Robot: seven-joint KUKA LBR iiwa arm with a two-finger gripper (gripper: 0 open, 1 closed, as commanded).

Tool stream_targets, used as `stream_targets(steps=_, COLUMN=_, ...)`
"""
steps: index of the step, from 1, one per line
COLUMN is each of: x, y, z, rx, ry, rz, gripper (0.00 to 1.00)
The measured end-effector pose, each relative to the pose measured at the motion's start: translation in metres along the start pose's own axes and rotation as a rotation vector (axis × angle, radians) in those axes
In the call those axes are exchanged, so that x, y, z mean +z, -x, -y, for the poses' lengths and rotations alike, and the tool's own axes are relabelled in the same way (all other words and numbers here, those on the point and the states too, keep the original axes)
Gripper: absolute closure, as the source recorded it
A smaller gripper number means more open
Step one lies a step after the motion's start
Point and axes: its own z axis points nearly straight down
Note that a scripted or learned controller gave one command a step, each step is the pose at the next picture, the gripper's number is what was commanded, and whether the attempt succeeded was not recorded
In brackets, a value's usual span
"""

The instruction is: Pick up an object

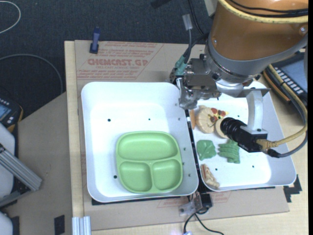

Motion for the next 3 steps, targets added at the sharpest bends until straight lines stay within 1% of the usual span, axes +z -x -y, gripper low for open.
stream_targets(steps=3, x=-0.031, y=-0.001, z=-0.002, rx=-0.001, ry=0.007, rz=-0.002, gripper=1.00)
